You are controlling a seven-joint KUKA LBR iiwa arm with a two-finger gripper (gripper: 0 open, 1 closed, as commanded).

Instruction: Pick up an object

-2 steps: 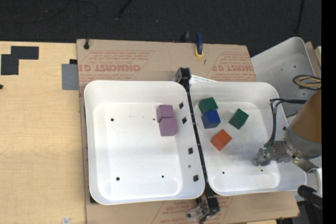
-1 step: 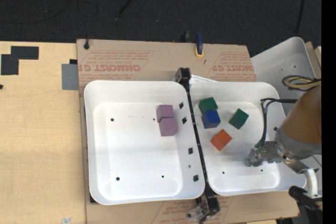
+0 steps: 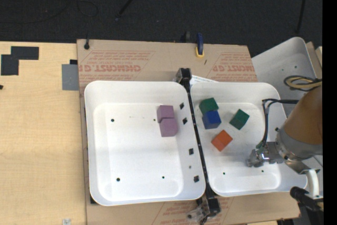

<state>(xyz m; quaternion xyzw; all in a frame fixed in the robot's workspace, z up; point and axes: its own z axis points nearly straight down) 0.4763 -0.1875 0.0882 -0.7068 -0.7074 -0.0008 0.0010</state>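
Tool sits low in the right bin; you can't tell its state. Orange cube, your nearest pick, lies just left and slightly up from it, apart.

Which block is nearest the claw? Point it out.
The orange block, the lowest one in the right bin. It lies just left of the claw; the blue block and both green ones sit farther up.

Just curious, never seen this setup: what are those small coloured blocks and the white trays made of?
The orange block and purple block look matte, maybe painted wood or foam; no gloss shows. The white bins look like smooth moulded plastic, with rounded rims.
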